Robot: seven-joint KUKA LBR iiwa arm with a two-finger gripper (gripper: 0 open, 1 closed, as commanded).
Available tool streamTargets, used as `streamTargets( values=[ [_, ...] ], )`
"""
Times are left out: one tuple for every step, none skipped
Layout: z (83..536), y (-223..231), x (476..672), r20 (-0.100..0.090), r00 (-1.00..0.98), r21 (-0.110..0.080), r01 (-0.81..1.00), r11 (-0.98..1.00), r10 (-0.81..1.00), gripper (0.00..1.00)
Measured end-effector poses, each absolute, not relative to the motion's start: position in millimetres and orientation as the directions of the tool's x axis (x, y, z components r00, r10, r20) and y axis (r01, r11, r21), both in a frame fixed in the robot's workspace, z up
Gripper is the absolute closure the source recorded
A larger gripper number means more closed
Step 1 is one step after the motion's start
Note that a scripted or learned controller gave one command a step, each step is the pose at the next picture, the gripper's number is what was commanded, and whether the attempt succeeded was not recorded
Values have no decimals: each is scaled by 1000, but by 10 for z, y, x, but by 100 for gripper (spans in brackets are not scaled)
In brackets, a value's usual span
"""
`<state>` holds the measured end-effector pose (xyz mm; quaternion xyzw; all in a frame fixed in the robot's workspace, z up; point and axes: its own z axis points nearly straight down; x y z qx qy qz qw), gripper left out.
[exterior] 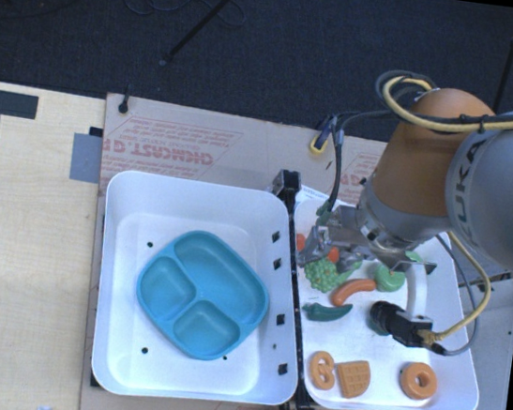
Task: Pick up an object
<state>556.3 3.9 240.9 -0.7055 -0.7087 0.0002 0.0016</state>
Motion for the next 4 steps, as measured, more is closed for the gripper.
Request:
streamTargets(
  values=[
    [2328,590,5743,1,-5,-4,1000,5,1000,100],
    [2176,572,5844,-1,-3,-6,1000,3,1000,100],
    [2191,492,5834,-1,1,-5,1000,-1,1000,100],
    [2334,483,5857,0,-2,-3,1000,2,1000,100]
  ],
)
